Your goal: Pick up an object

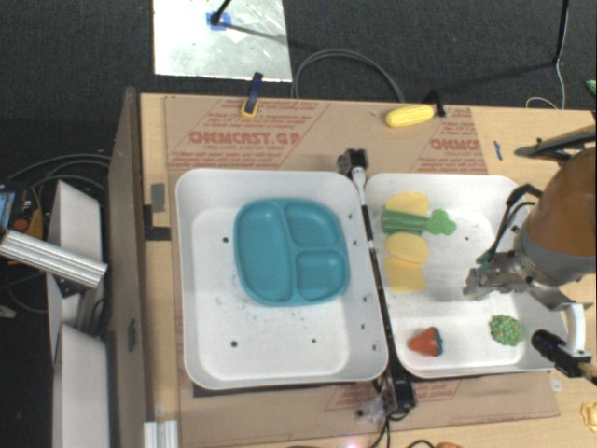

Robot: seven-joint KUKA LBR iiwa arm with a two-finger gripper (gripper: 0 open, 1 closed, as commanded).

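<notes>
The right bin [466, 189] holds a green toy vegetable [417, 221] lying across a yellow piece [408, 203], a second yellow piece [406, 260] below it, a red strawberry-like toy [426, 342] near the front wall, and a small green broccoli-like toy [505, 329] at the front right. My gripper [483, 282] hangs low over the right side of this bin, just above and left of the broccoli toy and to the right of the yellow pieces. Nothing shows between its fingers.
The left bin [201, 250] carries a blue divided plate [290, 252]. A yellow object [409, 115] and a yellow-and-blue clip [251, 101] lie on the cardboard behind the bins. A shiny sheet [224, 28] sits on the floor beyond. Cables run along the divider.
</notes>
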